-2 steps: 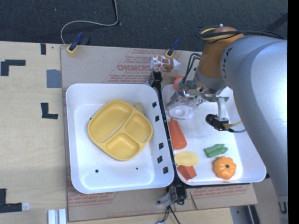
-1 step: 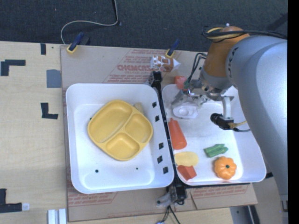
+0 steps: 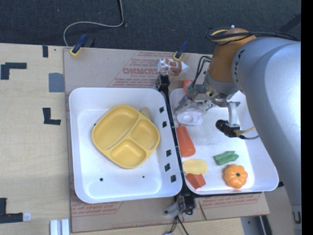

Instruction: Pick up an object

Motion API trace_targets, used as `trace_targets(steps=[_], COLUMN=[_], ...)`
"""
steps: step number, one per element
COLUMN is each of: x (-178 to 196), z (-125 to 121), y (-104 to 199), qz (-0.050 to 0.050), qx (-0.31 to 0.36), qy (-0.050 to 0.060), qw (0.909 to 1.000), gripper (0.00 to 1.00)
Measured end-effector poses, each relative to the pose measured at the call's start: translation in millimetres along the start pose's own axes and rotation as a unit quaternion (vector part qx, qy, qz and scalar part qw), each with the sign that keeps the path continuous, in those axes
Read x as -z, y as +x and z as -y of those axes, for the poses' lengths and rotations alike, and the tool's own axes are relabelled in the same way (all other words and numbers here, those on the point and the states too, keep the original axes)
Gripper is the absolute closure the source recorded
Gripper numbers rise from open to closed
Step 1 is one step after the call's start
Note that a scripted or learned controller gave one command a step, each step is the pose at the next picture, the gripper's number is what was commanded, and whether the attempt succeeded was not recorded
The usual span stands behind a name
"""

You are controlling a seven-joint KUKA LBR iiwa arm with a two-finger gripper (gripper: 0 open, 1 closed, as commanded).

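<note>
The right bin (image 3: pixel 254 151) holds an orange carrot (image 3: pixel 185 140), a yellow piece (image 3: pixel 195 166), a red block (image 3: pixel 196 180), a green pod (image 3: pixel 225 157) and a small orange pumpkin (image 3: pixel 234 176). A pale, clear round object (image 3: pixel 189 117) lies near the bin's upper left. My gripper (image 3: pixel 194 103) hangs just above that clear object, low in the bin's upper left part, under the orange wrist band. A small red-orange item (image 3: pixel 186 84) peeks out at the bin's top edge, beside the gripper.
The left bin (image 3: pixel 80 180) carries a yellow divided plate (image 3: pixel 126 136). A black divider (image 3: pixel 168 131) with clips runs between the bins. The big grey arm (image 3: pixel 274 97) covers the right bin's upper right. A small printed packet (image 3: pixel 170 66) lies behind the bins.
</note>
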State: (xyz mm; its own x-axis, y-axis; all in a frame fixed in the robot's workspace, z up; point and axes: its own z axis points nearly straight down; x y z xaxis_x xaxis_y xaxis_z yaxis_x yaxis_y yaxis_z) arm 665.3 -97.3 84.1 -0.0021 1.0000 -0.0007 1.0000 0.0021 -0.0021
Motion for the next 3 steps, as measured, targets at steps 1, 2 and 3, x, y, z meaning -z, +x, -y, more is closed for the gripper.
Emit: trace_targets(steps=[1, 2, 3], x=[3.8, 0.1, 8.8], z=[-2.7, -2.7, -0.3], y=[-0.2, -14.9, 3.9], qz=[0.0, 0.0, 0.0], qx=[0.0, -0.001, 0.0], qy=[0.0, -0.001, 0.0], qw=[1.0, 1.0, 1.0], gripper=[0.0, 0.0, 0.0])
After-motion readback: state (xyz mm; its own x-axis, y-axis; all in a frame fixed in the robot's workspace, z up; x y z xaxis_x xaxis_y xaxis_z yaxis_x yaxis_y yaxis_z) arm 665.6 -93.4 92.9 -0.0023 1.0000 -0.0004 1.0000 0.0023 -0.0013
